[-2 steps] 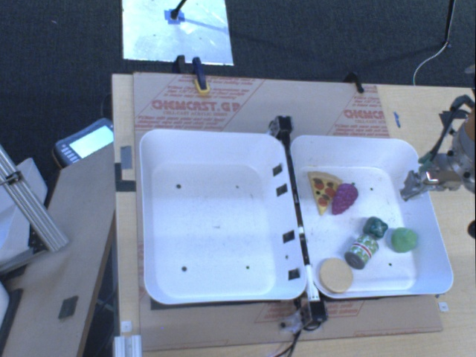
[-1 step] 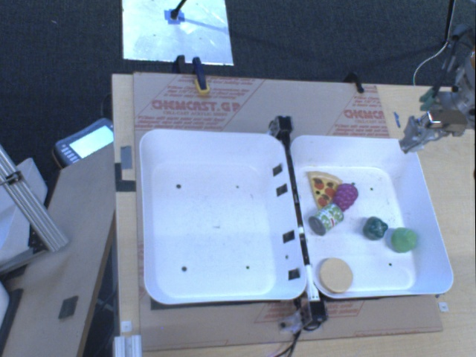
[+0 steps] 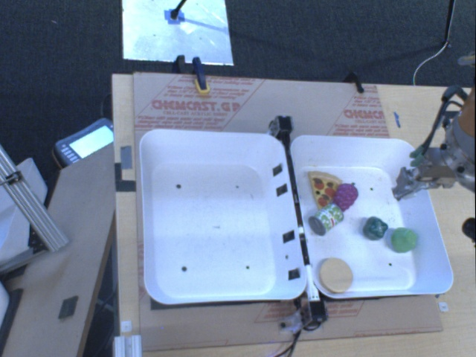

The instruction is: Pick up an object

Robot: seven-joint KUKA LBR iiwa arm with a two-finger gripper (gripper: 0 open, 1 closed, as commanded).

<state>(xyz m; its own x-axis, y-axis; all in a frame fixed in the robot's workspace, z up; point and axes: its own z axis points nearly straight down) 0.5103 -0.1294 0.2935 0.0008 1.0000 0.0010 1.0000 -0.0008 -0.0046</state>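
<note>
1. The gripper (image 3: 405,186) hangs at the right bin's (image 3: 428,229) far edge; whether its fingers are parted cannot be told.
2. Nothing looks grasped: pizza slice (image 3: 324,187), grapes (image 3: 346,195), can (image 3: 326,219), both green pieces and the disc (image 3: 336,274) lie inside, so the pick remains.

Counter (image 3: 245,95): pale wood, covered by a cardboard sheet with red lettering.
Left bin (image 3: 216,214): shallow, white, touching the right bin.
Right bin (image 3: 428,274): shallow, white.
Metal plate (image 3: 177,21): shiny square on dark floor, beyond the counter.
Yellow clamp (image 3: 201,80): on the counter's far edge.
Handheld screen (image 3: 85,143): left of the counter.
</note>
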